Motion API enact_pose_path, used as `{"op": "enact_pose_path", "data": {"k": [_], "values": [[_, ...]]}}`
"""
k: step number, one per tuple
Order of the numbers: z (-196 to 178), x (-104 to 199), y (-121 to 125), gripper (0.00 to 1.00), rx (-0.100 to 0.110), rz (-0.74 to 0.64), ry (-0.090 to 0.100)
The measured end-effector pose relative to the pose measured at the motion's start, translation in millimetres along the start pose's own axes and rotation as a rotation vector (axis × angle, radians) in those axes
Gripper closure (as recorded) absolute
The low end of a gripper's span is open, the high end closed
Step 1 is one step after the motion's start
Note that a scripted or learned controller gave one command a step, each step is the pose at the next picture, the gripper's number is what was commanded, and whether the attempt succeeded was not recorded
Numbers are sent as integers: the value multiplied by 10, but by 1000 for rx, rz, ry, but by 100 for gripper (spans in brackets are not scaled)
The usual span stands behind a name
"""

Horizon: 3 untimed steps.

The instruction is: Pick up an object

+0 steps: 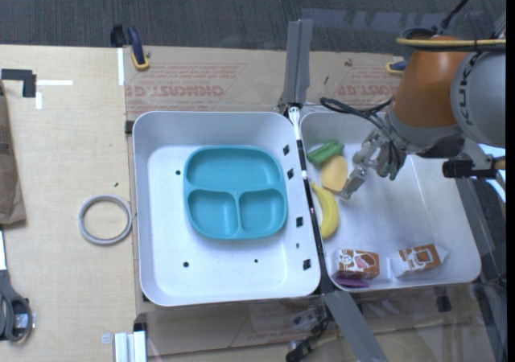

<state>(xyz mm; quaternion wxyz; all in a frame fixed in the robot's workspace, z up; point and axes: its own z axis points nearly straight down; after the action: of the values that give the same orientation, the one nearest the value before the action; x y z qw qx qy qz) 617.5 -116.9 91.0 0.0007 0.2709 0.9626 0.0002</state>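
You've got bright, even overhead light here, nothing dim. The two white bins [153, 215] come out nearly blown out, so their walls lose detail. Shadows are soft: a faint one under the teal tray [236, 191], another beneath the arm [451, 87] in the right bin. The orange band shows a mild sheen. Focus is decent, slightly soft on the tool [360, 171].

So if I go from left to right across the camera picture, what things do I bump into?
Tape ring → blue divided plate → banana → gripper → small brown packet.
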Motion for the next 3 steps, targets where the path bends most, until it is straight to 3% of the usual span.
{"op": "enact_pose_path", "data": {"k": [1, 2, 3], "values": [[4, 458, -28, 0, 1, 5, 2], [4, 458, -29, 0, 1, 5, 2], [2, 299, 69, 0, 1, 160, 0]]}}
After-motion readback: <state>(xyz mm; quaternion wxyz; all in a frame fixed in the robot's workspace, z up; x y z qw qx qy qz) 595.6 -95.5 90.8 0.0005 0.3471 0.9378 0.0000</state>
